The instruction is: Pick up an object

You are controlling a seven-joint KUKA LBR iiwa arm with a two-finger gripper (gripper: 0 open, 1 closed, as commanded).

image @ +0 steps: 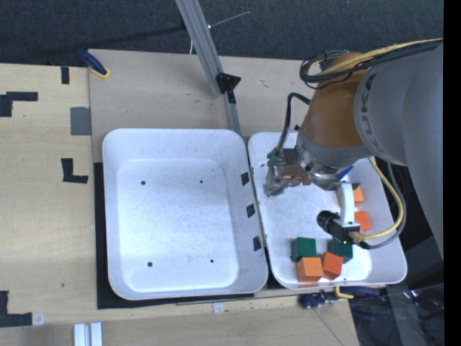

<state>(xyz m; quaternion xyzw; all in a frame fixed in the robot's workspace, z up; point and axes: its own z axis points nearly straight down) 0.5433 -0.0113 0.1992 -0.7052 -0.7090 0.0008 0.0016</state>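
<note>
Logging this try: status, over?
Gripper low in right bin, nothing seen held. Blocks clustered at near end, apart from it. Nothing between.

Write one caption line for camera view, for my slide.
Gripper low in right bin, away from green block and orange blocks.

Light even, diffuse, from overhead; no hard glare. Left bin [176, 207] bright white, near washed out, faint grain on floor. Soft shadow under my arm [374, 107] across right bin [284, 215]. Dark floor at top dim, little detail. Overall picture soft, low resolution; small blocks [317, 258] smeared at edges. My wrist area slightly blurred.
</note>
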